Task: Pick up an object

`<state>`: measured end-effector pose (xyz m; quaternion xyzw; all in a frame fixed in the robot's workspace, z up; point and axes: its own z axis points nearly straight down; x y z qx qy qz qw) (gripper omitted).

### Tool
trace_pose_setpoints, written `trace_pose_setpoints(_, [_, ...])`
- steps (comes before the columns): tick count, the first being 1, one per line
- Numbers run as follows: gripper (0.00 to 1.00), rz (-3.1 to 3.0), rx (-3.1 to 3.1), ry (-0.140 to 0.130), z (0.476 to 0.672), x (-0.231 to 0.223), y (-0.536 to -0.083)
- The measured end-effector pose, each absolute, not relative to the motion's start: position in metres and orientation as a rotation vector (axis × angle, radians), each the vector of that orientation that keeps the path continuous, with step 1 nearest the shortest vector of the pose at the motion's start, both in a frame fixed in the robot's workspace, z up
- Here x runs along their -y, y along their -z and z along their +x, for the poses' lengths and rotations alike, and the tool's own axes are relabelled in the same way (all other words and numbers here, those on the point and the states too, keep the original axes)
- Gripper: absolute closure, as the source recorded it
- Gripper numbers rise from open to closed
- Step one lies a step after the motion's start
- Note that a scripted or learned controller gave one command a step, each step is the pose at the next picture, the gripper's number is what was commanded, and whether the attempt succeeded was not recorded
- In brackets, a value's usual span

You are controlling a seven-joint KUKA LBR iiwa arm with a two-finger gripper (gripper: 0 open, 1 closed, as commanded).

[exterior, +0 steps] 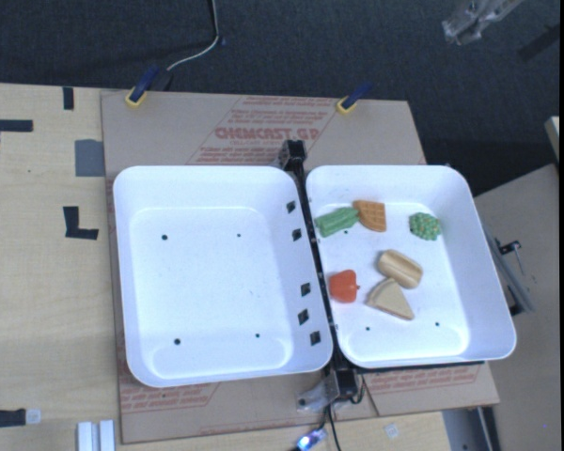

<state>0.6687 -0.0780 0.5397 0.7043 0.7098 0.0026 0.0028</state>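
Observation:
The right bin (470, 252) holds several small toy foods: a green pickle-like piece (336, 222), an orange waffle piece (370, 215), a green broccoli (425, 225), a tan bread roll (399, 268), a red-orange pepper (344, 286) and a tan wedge (391, 301). My gripper (470, 19) hangs high at the top right, well above and behind the bins, blurred and apart from every object. Nothing shows between its fingers.
The left bin (132, 252) sits beside the right one, joined by a black clip strip (305, 252). Both rest on a cardboard sheet (263, 130) held by yellow-blue clamps (143, 86). A cable (207, 26) runs at the back.

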Motion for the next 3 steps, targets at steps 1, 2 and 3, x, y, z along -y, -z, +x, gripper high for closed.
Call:
trace_pose_setpoints(1, [1.00,2.228,-2.211,0.004,0.668,0.185,-0.534])
trace_pose_setpoints(2, [1.00,2.217,-2.226,0.000,0.669,0.126,-0.535])
trace_pose_setpoints(3, [1.00,2.231,-2.215,0.008,0.667,0.230,-0.502])
